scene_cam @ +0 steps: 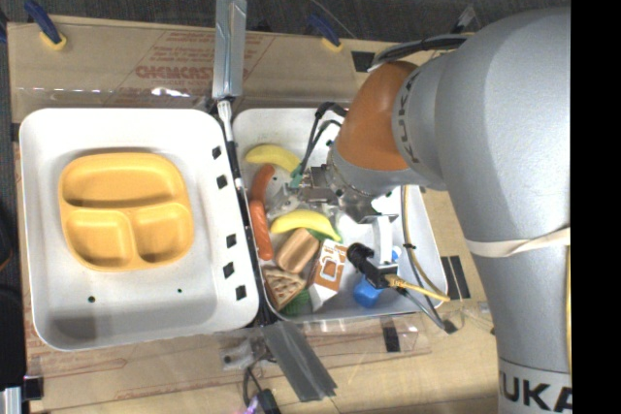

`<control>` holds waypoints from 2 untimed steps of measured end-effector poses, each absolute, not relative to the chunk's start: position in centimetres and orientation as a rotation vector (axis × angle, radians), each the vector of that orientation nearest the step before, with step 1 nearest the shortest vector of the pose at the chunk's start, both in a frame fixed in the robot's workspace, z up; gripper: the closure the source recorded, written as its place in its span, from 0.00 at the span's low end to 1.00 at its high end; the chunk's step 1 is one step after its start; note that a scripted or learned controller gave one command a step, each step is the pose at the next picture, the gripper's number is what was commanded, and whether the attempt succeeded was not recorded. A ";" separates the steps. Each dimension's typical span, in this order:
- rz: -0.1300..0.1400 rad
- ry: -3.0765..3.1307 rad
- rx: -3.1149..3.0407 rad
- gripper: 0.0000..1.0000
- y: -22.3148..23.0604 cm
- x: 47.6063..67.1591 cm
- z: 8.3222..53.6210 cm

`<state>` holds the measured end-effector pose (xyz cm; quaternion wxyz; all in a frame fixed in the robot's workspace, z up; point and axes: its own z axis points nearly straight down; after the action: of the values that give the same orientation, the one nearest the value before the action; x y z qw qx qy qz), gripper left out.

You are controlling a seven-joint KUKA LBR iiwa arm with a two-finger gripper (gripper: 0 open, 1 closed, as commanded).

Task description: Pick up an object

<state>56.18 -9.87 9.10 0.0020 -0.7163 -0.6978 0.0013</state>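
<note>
The right bin (pixel 291 123) holds a pile of toy food: a yellow banana (pixel 272 155) at the back, a second banana (pixel 305 224) in the middle, a red-orange sausage (pixel 259 213) along the left wall, a brown bread piece (pixel 296 253), a waffle-like wedge (pixel 282 287), an orange-and-white carton (pixel 331 269) and a blue block (pixel 367 294). My gripper (pixel 315 189) hangs low over the middle of this pile, just above the second banana. The wrist hides its fingertips.
The left bin (pixel 39 305) carries a yellow divided tray (pixel 124 207). A metal clamp bar (pixel 229 44) stands between the bins at the back. The grey arm with its orange band (pixel 374 126) covers the right bin's right half. Cables (pixel 417 286) trail near the front right.
</note>
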 end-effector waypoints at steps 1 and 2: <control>0.003 -2.299 -2.140 0.00 -9.4 65.7 9.2; 0.006 -2.304 -2.131 1.00 -9.3 65.7 10.2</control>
<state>65.67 -9.33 10.24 0.0017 -0.6790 -0.7341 0.0020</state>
